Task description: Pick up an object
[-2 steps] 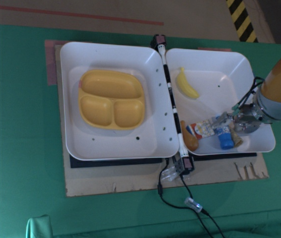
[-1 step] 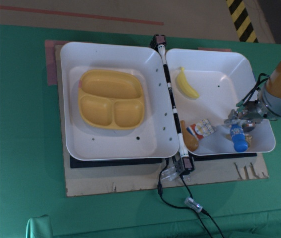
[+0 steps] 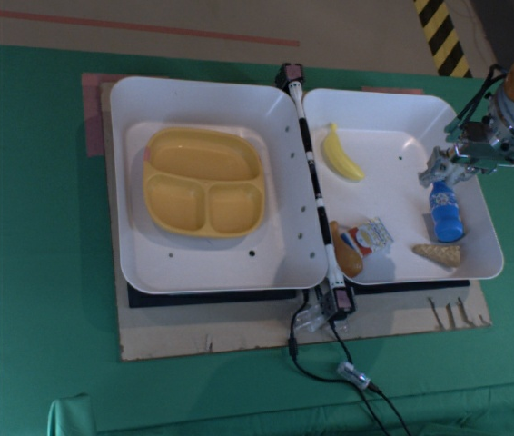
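In the right bin point(image 3: 393, 125) lie a yellow banana point(image 3: 341, 153), a blue bottle point(image 3: 446, 213), a tan wedge-shaped piece point(image 3: 439, 254), a brown bread-like roll point(image 3: 347, 252) and a small printed packet point(image 3: 374, 235). My gripper point(image 3: 440, 167) hangs over the bin's right side, just above the bottle's cap end. I cannot tell whether it touches the bottle. The arm reaches in from the right edge.
The left bin point(image 3: 202, 94) holds a yellow divided plate point(image 3: 204, 182). A black-and-white divider bar point(image 3: 310, 166) runs between the bins. Cables point(image 3: 348, 371) trail over the green cloth in front of the bench.
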